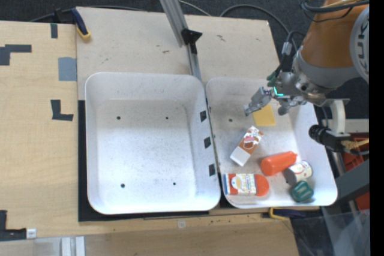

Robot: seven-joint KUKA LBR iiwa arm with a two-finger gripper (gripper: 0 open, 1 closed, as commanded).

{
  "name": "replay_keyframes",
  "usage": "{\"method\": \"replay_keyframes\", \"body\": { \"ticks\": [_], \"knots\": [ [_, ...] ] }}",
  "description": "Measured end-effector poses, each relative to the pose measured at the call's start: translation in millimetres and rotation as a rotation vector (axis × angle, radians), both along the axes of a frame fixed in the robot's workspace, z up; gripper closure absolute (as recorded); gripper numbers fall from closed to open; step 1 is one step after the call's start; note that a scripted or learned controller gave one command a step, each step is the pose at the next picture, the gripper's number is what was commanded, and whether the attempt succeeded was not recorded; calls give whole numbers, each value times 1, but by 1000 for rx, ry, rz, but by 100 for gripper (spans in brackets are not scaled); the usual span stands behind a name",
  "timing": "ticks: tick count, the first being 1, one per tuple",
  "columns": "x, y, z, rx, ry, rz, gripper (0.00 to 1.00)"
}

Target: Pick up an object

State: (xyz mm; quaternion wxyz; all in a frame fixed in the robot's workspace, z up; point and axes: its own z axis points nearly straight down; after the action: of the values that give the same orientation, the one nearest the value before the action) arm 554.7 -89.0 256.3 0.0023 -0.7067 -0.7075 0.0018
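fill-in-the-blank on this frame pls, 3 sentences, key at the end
1. All the objects lie in the ____ bin.
2. The gripper hangs over a flat ____ block.
3. The orange bottle lies beside a ____ cap.

Missing words: right; yellow; green

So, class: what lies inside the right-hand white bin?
Inside the right bin: a yellow block under the gripper, a small carton, an orange piece, a red-and-white packet, a green item. The gripper covers part of the block.
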Motion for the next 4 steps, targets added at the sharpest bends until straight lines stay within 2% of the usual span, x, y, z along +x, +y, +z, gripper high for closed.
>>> {"method": "replay_keyframes", "body": {
  "ticks": [1, 3, 4],
  "knots": [
    [1, 0, 2, -1, -4, 0, 0],
    [10, -5, -101, -1, 2, -1, 0],
    [16, -8, -140, -7, -12, -1, 0]
  ]
}}
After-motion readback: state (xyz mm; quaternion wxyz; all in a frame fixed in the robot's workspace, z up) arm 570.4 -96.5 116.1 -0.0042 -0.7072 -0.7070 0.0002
